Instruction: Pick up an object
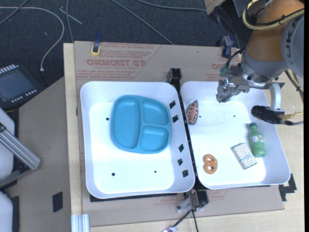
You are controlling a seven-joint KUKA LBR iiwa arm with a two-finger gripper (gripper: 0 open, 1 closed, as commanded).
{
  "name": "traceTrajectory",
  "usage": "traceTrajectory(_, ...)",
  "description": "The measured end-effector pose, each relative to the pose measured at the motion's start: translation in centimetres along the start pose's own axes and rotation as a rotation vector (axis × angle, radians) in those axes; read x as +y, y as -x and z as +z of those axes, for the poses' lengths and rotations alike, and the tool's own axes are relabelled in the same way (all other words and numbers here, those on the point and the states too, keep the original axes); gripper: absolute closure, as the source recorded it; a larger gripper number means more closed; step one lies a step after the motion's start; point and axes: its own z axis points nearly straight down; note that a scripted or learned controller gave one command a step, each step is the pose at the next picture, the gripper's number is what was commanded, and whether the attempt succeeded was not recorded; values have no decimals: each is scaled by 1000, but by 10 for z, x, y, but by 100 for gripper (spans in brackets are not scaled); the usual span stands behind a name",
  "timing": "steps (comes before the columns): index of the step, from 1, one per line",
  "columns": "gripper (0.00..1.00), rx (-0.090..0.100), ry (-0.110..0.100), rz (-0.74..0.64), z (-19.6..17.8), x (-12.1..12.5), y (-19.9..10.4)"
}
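My gripper [223, 96] hangs over the far part of the right bin [227, 180], with nothing seen between its fingers. In that bin lie a green bottle [256, 139] at the right, a small checkered packet [244, 155] beside it, a brown pretzel [210, 163] near the front, and a reddish strawberry slice [192, 111] leaning at the left wall. The gripper is to the right of the slice and well behind the other items.
The left bin [96, 173] holds a blue divided plate [140, 123]. A black divider with clips [181, 129] runs between the bins. A black cylinder [265, 113] on the arm sticks out over the right bin's far right. Cables lie behind the bench.
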Motion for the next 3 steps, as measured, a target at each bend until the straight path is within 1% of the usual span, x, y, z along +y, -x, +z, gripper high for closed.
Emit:
traceTrajectory(1,100,3,-7,-3,-6,-30,-53)
traceTrajectory(3,100,3,-8,-6,-24,-81,-156)
